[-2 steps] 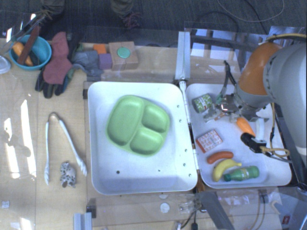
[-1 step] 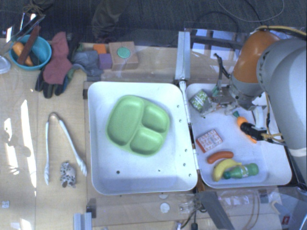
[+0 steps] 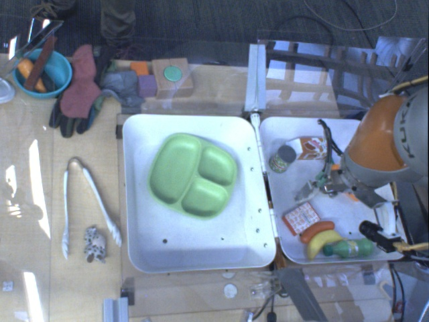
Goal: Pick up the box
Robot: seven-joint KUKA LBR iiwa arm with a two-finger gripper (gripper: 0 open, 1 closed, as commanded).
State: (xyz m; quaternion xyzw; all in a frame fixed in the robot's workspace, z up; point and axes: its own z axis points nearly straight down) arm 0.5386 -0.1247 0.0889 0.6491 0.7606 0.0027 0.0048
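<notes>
Nearest, along the right bin's [image 3: 268, 180] front edge, lie a bottle [image 3: 348, 249] and banana [image 3: 319, 241], the box [image 3: 301, 217] just behind them, while the gripper [image 3: 324, 182] hovers over the bin's middle, fingers spread and empty, so it seems mid-approach and must shift forward and descend.

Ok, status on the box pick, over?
Claw low over right bin, nothing seen in it. Box flat just below claw, not lifted. Hot dog and banana crowd its lower edge.
</notes>
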